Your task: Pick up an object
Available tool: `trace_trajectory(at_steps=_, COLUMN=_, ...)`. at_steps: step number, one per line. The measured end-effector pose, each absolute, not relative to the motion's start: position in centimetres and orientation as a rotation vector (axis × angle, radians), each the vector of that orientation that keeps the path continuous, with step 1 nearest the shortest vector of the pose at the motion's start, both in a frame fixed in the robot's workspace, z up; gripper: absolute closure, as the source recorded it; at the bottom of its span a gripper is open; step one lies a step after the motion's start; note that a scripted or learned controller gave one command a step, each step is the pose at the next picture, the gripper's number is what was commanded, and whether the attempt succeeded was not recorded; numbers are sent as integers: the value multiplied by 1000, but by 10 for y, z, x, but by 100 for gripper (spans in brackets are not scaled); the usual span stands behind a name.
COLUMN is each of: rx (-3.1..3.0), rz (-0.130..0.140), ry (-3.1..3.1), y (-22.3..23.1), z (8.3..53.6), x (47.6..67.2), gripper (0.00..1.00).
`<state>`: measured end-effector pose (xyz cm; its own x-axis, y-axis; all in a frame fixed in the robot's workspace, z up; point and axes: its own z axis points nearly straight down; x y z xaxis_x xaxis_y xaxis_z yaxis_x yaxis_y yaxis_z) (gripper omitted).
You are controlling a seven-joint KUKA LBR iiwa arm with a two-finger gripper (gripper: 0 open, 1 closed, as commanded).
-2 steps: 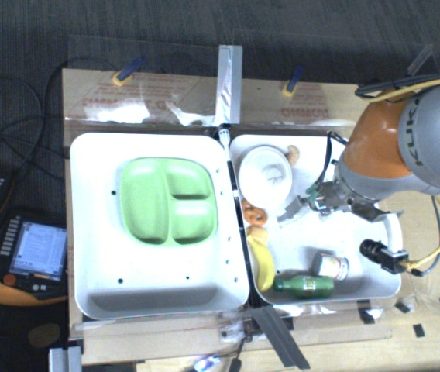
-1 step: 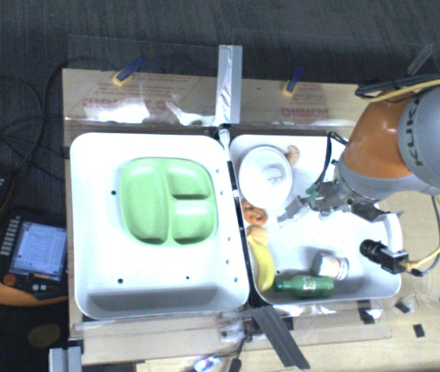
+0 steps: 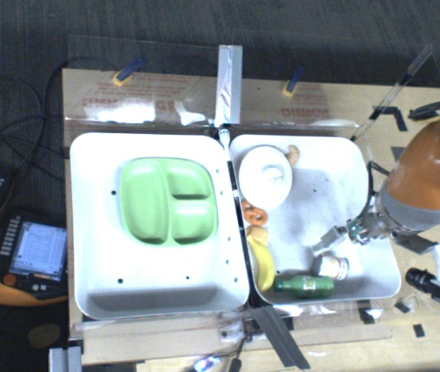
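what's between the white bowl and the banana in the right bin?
In the camera view, a small orange doughnut-like item sits between the white bowl and the banana, against the bin's left wall.

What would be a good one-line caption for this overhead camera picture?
Robot arm's gripper reaches into the right bin above a green bottle; a green divided plate sits in the left bin.
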<state>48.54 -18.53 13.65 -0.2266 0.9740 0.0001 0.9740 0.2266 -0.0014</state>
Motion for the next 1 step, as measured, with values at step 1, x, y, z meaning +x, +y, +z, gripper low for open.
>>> trace_trajectory(at_steps=1, rx=-1932, rz=0, ry=-2475, y=-153, z=135, x=484, gripper=0)
